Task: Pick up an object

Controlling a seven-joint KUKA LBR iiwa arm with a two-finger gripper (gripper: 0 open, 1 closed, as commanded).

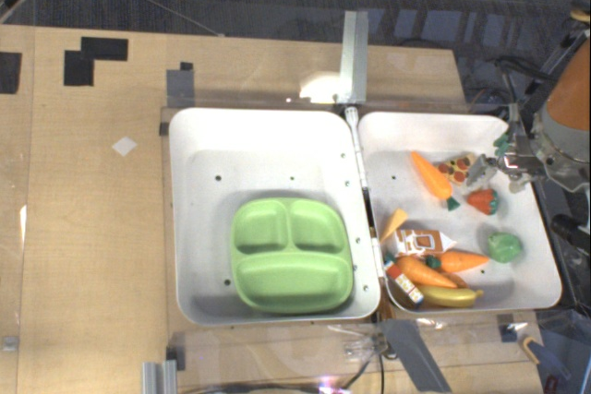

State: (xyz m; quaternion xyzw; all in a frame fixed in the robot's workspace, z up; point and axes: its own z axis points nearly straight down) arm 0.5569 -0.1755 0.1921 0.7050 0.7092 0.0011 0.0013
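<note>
Fingers (489, 169) at right of frame, low in right white bin (545, 226) | cannot tell if spread or pinching | small red toy (482, 201) just below | Risk: crowded toys, easy to slip or miss.

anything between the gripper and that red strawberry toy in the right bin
Nothing visible blocks it. The gripper sits just above the strawberry toy at the right bin's far-right side. An orange carrot lies to the left and a green toy nearer the camera, both apart from it.
</note>
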